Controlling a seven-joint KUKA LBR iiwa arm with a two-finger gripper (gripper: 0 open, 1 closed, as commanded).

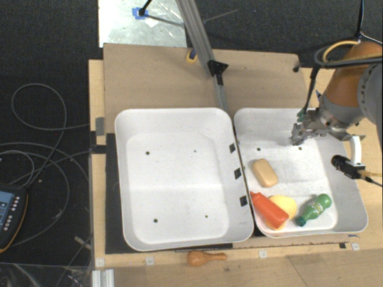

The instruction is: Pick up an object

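Right bin [353,217] holds 4 candidates, all in its near half. Using the tan bread-roll piece [264,173] as landmark: claw [301,133] sits up and to the right of it, over the bin's far part, well apart from every item. Can't tell how far the claw is open at this angle; nothing visible in its grip.

Below the roll: orange carrot-like piece [269,211] touching a yellow lemon-like piece [285,205], with a green bottle [313,209] lying on its side to the right of those.

Judgement: all look like light, hollow plastic toys, stiff and smooth, so likely slippery. The roll is the best target since it's isolated; grip across its short axis at mid-body. The bottle may roll.

Left bin [173,115] is left of the roll; an orange toy [204,257] lies on the counter [257,76] near the front edge.
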